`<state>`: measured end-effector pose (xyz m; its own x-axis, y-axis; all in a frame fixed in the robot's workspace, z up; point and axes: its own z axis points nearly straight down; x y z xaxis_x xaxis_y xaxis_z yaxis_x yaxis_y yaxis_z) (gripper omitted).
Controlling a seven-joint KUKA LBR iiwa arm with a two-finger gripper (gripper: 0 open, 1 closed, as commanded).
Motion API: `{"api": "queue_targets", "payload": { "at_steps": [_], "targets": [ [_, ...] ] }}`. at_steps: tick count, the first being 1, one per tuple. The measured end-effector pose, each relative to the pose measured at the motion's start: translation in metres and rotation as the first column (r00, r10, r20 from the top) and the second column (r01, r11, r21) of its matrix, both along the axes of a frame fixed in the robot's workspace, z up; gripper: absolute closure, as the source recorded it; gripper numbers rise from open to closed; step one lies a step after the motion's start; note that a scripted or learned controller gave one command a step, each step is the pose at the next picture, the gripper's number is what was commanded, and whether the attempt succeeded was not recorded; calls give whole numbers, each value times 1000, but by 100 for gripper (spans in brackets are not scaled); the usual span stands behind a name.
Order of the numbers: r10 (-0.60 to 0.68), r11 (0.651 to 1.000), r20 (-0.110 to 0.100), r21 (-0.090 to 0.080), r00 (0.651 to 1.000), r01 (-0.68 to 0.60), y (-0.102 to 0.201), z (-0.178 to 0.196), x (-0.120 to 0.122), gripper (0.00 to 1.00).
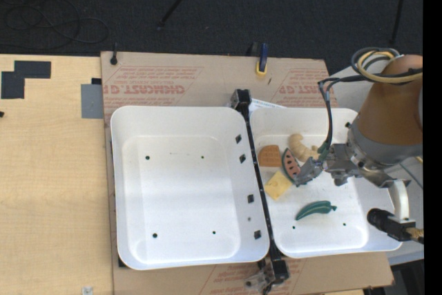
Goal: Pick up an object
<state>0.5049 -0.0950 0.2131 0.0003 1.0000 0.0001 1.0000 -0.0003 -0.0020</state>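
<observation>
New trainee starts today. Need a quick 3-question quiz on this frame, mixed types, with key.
1. True or false: the green pepper lies in the left bin.
2. Which item sits nearest the pincer? A) watermelon slice B) green pepper C) blue clamp
3. Fill in: the yellow wedge rests beside the ___ between the bins.

Key: 1 false, it lies in the right bin. 2 A. 3 divider.
</observation>
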Motion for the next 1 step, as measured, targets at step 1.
{"api": "queue_targets", "payload": {
  "at_steps": [1],
  "targets": [
    [3, 1000, -5, 2, 1000, -3, 15, -115, 46, 0]
  ]
}}
